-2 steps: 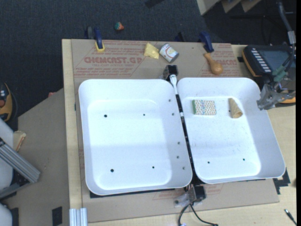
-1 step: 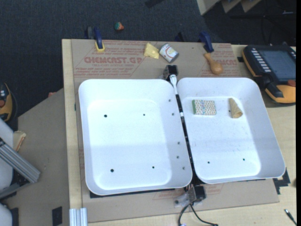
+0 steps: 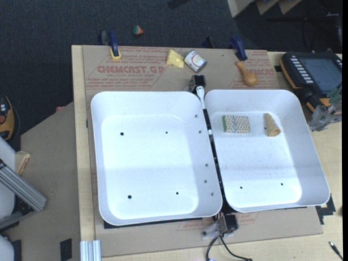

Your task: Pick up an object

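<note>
Right bin (image 3: pixel 304 162): held a speckled pad (image 3: pixel 236 124) and a tan cone (image 3: pixel 271 125), side by side, upper part of frame.
Left bin (image 3: pixel 109 162): white, holes in floor.
Worktop (image 3: pixel 87 69): small items along top edge.
Jaws: cannot tell.

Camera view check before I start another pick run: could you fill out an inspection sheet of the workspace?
Surface: cardboard-covered bench bearing left bin and right bin.
Job's things: patterned rectangular block and tan cone-shaped piece, both in the right bin.
Clutter: yellow wedge, small box, wooden piece, blue clamps on the bench behind the bins.
Claw: nothing seen.
Cables: black leads at front edge.
Surroundings: dark carpet, handheld pendant.
</note>
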{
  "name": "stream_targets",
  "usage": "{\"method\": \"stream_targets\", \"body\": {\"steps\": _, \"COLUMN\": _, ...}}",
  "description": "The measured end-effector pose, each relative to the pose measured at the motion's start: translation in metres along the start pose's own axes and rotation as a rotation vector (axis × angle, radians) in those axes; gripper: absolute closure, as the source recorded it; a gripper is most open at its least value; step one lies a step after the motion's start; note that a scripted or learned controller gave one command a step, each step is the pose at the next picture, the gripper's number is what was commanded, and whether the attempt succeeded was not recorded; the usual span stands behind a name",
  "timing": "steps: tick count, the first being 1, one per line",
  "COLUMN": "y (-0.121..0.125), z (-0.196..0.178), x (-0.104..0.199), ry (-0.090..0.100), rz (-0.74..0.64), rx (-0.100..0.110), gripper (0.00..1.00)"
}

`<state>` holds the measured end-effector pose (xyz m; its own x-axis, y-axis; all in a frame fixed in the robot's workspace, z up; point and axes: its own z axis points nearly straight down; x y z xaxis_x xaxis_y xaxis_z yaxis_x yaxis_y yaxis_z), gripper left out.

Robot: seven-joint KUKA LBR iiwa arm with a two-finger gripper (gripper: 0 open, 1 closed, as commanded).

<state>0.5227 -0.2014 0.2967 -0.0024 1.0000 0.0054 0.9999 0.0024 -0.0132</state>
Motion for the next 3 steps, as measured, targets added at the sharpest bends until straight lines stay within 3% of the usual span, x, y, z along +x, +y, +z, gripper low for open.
{"method": "stream_targets", "body": {"steps": 1, "y": -0.046, "z": -0.051, "x": -0.024, "ry": -0.010, "rz": 0.007, "rx": -0.019, "gripper": 1.00}}
{"method": "stream_targets", "body": {"steps": 2, "y": -0.046, "z": -0.220, "x": -0.016, "ry": -0.015, "rz": 0.001, "rx": -0.035, "gripper": 1.00}}
{"method": "stream_targets", "body": {"steps": 3, "y": -0.032, "z": -0.134, "x": 0.053, "ry": -0.002, "rz": -0.005, "rx": -0.006, "gripper": 1.00}}
